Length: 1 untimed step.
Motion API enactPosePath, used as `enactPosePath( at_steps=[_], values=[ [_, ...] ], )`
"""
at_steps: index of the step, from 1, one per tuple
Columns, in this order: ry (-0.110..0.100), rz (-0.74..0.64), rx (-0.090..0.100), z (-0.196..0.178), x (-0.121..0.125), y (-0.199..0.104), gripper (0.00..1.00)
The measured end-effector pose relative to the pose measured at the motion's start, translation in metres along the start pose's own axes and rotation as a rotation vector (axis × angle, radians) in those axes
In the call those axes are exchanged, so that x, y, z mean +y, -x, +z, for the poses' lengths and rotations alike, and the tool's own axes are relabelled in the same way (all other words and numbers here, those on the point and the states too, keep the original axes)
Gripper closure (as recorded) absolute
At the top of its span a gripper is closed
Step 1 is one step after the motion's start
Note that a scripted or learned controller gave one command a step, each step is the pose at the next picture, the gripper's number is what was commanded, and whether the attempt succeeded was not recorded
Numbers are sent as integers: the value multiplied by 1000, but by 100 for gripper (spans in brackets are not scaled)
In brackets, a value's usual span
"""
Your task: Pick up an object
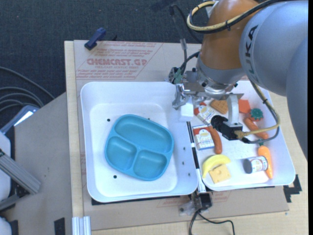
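Above right bin (286, 173), gripper (188, 103).

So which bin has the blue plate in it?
The left bin. The blue plate, with three sections, lies in it; the right bin holds toy food instead.

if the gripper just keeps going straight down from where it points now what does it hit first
Probably the small white block beneath the gripper, at the right bin's left edge beside the divider. Depth is hard to judge from this slanted view, so it may land on the bin rim instead.
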<state>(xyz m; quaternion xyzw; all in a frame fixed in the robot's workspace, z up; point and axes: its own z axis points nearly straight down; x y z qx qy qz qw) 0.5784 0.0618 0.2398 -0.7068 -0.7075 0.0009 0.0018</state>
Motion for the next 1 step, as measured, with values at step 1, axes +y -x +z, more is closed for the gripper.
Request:
enactPosePath(
  at_steps=[1],
  values=[
    [5,1,-2,-28,-2,45,100]
  ],
)
